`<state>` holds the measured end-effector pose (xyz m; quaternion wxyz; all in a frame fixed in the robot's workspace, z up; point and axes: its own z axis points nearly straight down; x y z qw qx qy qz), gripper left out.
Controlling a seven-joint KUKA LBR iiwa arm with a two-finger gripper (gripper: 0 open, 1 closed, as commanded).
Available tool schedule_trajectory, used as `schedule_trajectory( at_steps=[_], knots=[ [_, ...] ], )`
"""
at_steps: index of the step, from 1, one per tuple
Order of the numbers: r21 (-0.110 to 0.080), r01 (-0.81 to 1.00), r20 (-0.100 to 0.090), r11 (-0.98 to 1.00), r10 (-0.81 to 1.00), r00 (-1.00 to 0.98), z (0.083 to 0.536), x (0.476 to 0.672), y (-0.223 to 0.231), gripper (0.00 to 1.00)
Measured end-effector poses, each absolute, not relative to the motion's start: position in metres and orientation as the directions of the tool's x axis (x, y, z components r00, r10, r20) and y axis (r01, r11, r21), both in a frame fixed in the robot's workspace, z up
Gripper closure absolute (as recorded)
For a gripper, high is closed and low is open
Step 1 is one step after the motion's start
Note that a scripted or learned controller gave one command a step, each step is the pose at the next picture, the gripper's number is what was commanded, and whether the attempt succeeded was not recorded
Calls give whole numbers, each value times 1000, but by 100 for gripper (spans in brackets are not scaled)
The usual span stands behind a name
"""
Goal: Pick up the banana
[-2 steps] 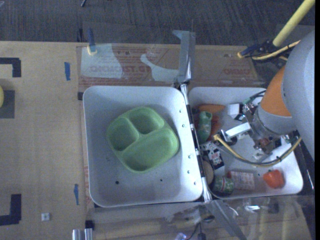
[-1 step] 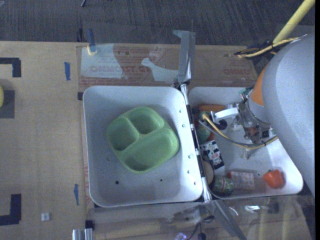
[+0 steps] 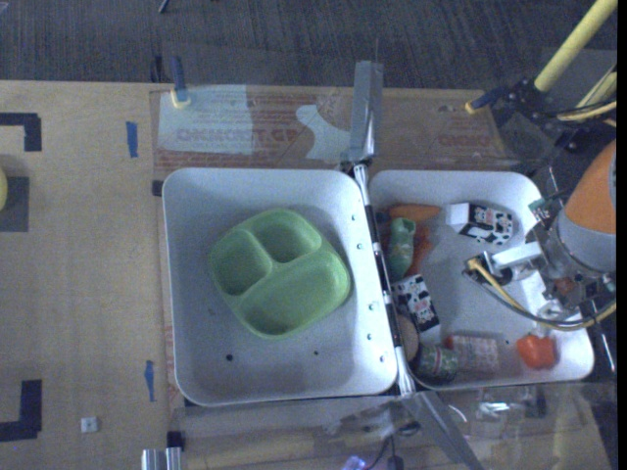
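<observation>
Currently the end effector (image 3: 560,300) is held over the right bin (image 3: 509,182); whether it is apart or together cannot be told. Just beside it, nearer the camera, an orange-red thing (image 3: 536,350) is seen. Where the banana lies cannot be told.

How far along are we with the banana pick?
Done: nothing yet that I can confirm. In hand: the pincer is over the right side of the right bin, above an orange-red item. Left: the grasp and the lift. I cannot make out the banana for certain among the clutter there, so no hold is confirmed.
</observation>
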<state>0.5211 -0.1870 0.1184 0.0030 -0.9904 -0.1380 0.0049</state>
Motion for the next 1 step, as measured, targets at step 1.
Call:
schedule_trajectory(
  at_steps=[1],
  knots=[
    [-19,677,2,-736,677,736,110,482,-210,0]
  ],
)
